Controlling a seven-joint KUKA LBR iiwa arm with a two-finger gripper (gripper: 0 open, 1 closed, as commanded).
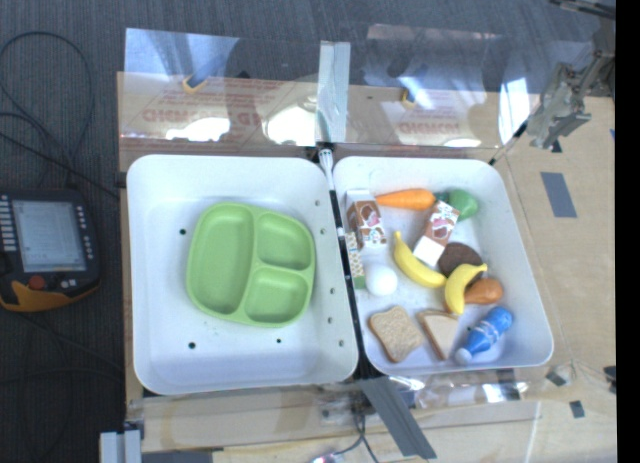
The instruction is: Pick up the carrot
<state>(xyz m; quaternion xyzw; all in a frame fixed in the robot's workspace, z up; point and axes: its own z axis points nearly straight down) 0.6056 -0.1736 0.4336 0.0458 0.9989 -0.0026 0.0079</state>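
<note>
The carrot is orange and lies on its side at the back of the right bin, pointing left. A green piece touches its right end. A small carton stands just left of it and a yellow banana lies in front. My gripper shows as a grey metal part at the upper right, outside the bin over the bench, well away from the carrot.
The right bin also holds a second banana, a brown round item, a white ball, two bread slices, a blue bottle and a snack box. A green divided plate lies in the left bin.
</note>
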